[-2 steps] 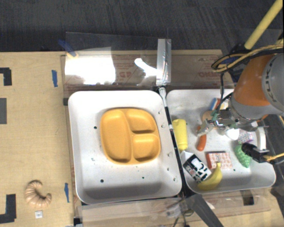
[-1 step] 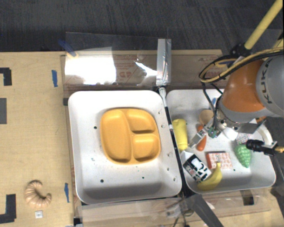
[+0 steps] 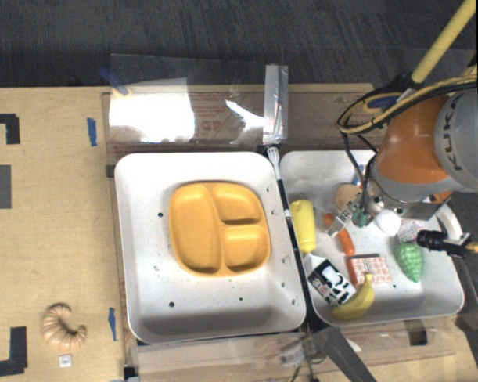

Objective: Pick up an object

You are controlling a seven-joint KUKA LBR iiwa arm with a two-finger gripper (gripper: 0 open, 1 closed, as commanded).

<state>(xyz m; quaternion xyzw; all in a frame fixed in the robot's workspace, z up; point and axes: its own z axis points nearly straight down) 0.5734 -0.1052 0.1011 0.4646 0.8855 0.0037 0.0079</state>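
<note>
Two shallow white bins side by side, centre and right of the frame, meeting at a shared rim just right of centre. Left bin holding a yellow divided plate in its middle, with bare white floor all round it up to the rim. Right bin crowded: a yellow bottle upright in the picture along the left wall, a black-and-white box below it, a banana curved against the lower rim, a red-and-white packet just above the banana, a green knobbly item near the right wall, a small orange piece mid-bin, a tan round object toward the top. Little free floor there, mostly along the upper left corner and lower right corner.

Grey arm with orange band entering from the upper right, overhanging the right bin's upper right part. Gripper low over the mid-bin clutter, near the orange piece and the tan object; spread of it cannot be told, nothing seen in its grasp.

On the bench at far lower left, well apart from both bins, a tan curled toy. Clear plastic sheet above the left bin's top edge.
</note>
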